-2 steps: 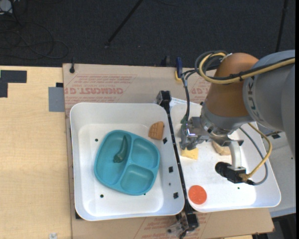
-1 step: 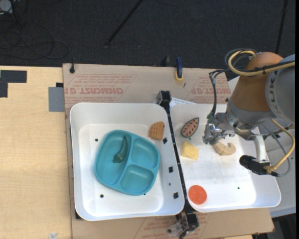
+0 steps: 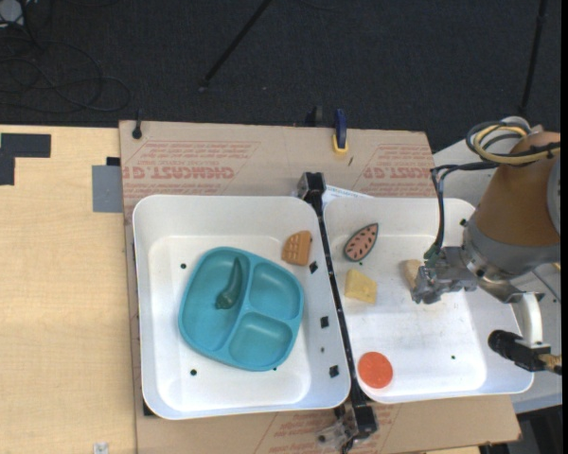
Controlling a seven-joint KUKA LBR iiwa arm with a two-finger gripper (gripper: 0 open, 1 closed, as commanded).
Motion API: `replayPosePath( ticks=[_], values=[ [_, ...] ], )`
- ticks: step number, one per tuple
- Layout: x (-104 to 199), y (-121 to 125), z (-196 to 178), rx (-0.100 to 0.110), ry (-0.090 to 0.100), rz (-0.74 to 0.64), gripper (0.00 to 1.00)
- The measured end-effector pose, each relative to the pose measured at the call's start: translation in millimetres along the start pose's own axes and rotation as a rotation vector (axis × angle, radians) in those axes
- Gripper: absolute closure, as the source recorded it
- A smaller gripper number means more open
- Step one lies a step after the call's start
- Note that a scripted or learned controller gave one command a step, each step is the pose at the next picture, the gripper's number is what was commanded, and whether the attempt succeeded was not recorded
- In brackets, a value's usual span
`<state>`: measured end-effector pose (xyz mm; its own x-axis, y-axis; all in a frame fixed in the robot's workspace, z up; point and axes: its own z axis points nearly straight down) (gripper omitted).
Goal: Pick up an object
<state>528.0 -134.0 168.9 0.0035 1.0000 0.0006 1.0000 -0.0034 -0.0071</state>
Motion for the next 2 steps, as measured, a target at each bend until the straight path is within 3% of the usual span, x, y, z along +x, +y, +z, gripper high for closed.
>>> replayPosePath(
  ticks=[1, 2],
  values=[
    [90.7, 44.3, -19.5, -0.008, 0.003, -0.013, 1.00],
    [158.0, 60.9, -18.4, -0.005, 0.002, -0.011, 1.00]
  ],
)
